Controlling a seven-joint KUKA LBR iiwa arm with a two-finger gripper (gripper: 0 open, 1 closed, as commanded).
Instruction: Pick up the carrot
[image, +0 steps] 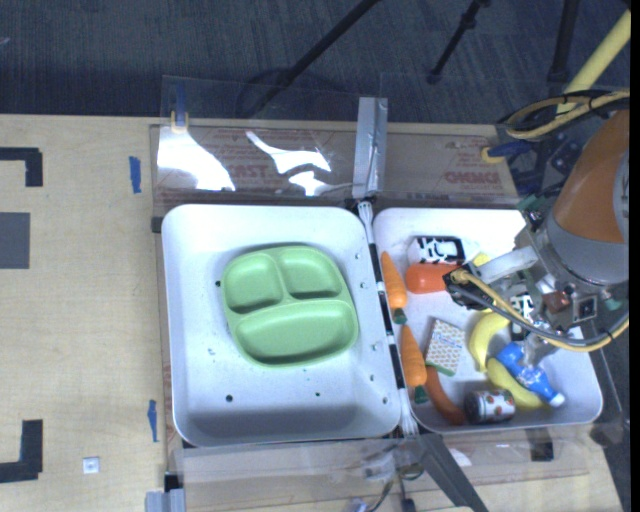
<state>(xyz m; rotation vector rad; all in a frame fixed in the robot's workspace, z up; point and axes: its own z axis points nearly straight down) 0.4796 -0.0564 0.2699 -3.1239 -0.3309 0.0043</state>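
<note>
Two orange carrots lie along the left wall of the right bin (590, 400). The upper carrot (393, 280) points toward the back. The lower carrot (412, 357) lies nearer the front, with a darker red pepper-like piece (444, 397) at its lower end. My gripper (537, 338) hangs over the right half of that bin, above a yellow banana (484, 345) and a blue bottle (527, 372). It is well to the right of both carrots and touches neither. Cables and the wrist hide its tips.
The left bin (190, 400) holds a green divided plate (290, 302). The right bin also holds an orange-red item (428, 278), a black-and-white object (440, 247), a patterned card (447, 345) and a small can (493, 404). A metal divider (368, 150) stands behind the bins.
</note>
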